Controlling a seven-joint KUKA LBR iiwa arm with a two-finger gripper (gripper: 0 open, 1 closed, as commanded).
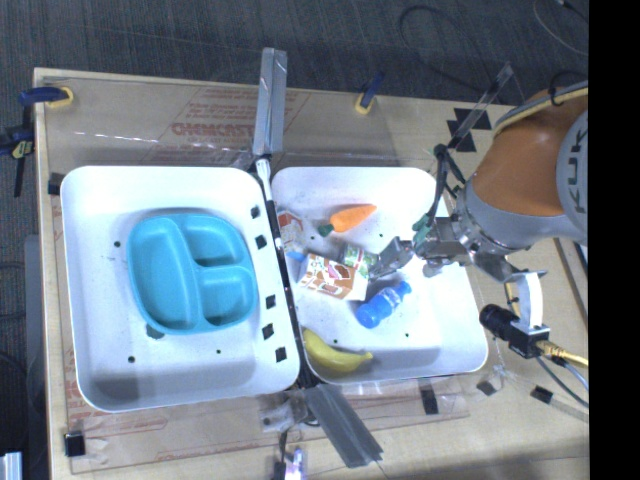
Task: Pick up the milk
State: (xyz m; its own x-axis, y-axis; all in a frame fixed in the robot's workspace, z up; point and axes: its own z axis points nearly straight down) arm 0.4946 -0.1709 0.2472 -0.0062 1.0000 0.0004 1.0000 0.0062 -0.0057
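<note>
Banana: curved yellow banana (336,354), lying at the right bin's near wall.
Milk: printed carton (331,275), flat beside the gripper (392,258).
Gripper: jaw state cannot be told.

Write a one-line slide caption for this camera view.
Gripper hovers by the milk, bottle, carrot and banana in the right bin; blue tray left.

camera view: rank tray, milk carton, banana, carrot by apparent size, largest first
1. Blue tray, by far.
2. Milk carton and banana: look alike, no ranking.
3. Carrot, smallest.
</note>
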